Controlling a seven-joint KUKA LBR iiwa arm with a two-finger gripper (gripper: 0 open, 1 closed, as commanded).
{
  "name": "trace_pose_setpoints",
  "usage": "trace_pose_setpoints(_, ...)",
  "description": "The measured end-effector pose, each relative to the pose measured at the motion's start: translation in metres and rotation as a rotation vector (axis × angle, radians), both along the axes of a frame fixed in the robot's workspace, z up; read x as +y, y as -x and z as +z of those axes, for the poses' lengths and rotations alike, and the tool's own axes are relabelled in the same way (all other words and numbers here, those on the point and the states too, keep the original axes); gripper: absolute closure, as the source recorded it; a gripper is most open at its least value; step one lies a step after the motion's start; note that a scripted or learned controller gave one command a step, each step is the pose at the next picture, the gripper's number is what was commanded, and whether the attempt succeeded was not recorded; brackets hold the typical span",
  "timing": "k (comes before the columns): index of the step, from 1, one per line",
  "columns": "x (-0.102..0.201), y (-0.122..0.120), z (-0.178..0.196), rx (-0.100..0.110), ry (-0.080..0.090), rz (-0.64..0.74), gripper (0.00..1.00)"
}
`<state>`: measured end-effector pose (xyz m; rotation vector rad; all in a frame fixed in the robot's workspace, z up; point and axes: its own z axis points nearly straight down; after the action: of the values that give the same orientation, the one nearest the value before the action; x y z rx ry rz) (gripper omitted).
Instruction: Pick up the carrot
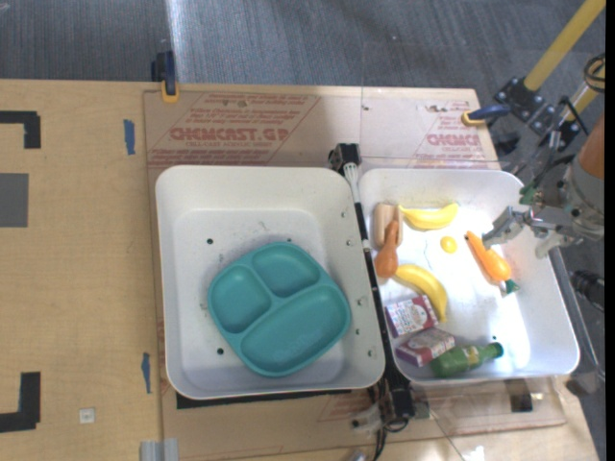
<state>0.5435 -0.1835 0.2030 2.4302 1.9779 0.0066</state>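
At the near end of the right bin [562, 339] the clutter is thickest: a green bottle [466, 357] lies on its side along the near wall, with a small maroon box [424, 345] touching it and a red-and-white packet [410, 312] just beyond. They look tipped in at random, not set down with care, so they lie flat and crowd one another. In the left bin [183, 257] a teal divided plate [279, 305] sits flat, nearer the near wall, with nothing on it.

Farther in, a banana [426, 286] lies beside the packet, and a brown wooden piece [387, 243] rests along the left wall of the right bin. A small yellow disc [448, 245] sits alone on the bin floor, and a second banana [430, 217] lies close to the far wall.

The carrot [488, 258] lies flat toward the right side of that bin, its orange body slanting from far-left to near-right, green stub at the near end. It has bare floor all round it, which I judge makes it an easy reach from above.

The hand [527, 230] comes in over the right rim, just beside the carrot's far end and to its right. Two light fingers seem spread, one [501, 227] toward the carrot, with nothing between them; it grips nothing, and I cannot tell whether it touches the carrot.
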Motion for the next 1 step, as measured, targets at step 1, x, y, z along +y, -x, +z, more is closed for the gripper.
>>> trace_pose_setpoints(1,-0.0181,-0.0141,-0.1045,0.002,-0.011,-0.113,0.00)
